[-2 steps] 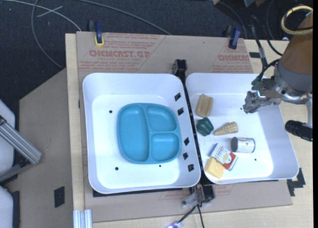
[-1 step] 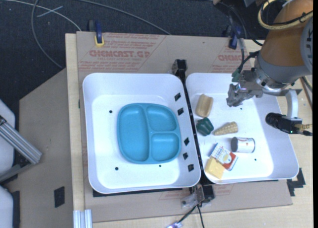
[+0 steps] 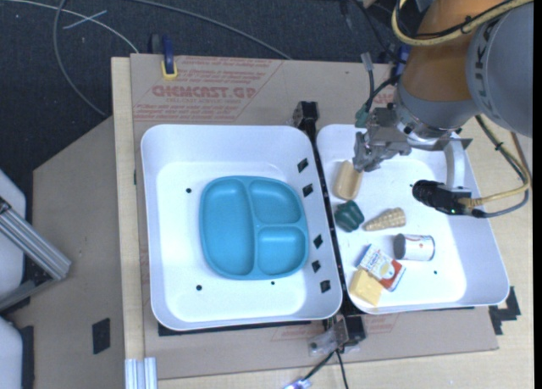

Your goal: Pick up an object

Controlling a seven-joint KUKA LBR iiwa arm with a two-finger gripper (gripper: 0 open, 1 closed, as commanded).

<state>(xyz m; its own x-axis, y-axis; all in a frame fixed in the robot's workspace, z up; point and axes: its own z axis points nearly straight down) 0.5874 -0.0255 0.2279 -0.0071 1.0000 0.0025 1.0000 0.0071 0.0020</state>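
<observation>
My gripper (image 3: 369, 157) hangs over the back left part of the right bin (image 3: 474, 281). Just below and left of it lies a tan cylinder (image 3: 347, 182), close to the bin's left wall; I cannot tell whether they touch. Further forward lie a dark green lump (image 3: 348, 215), a tan ribbed cone (image 3: 385, 220), a small white can with a red end (image 3: 415, 247), a blue, white and red packet (image 3: 380, 263) and a yellow block (image 3: 367, 287).
The left bin (image 3: 169, 158) holds a blue divided plate (image 3: 252, 226) in its middle. A black divider with clips (image 3: 315, 201) runs between the bins. The arm's grey and orange body (image 3: 457, 48) looms over the right bin's back edge.
</observation>
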